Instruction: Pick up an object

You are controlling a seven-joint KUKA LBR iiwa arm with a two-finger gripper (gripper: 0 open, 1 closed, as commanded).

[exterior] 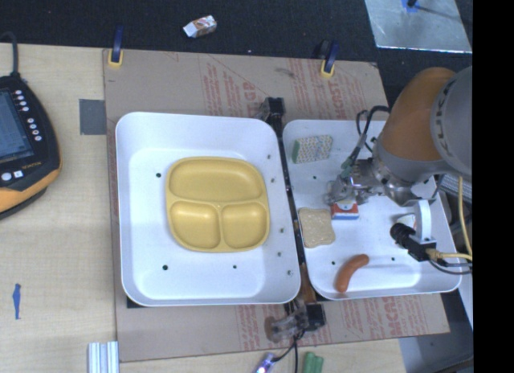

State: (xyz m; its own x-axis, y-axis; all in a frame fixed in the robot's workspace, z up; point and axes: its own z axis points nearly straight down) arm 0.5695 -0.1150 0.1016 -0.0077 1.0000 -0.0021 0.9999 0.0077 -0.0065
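Nearest the camera, the sausage (352,272) lies slantwise at the right bin's (385,287) front, while the gripper (345,198) hangs farther back over a small red-and-blue item (345,212), its opening impossible to judge.

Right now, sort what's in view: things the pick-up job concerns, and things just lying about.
Job:
tool, down in the right bin
small red, white and blue item under it
beige sponge-like square
sausage
green-and-white mesh piece

Lying about:
yellow divided tray in the left bin
teach pendant
crumpled wrapper
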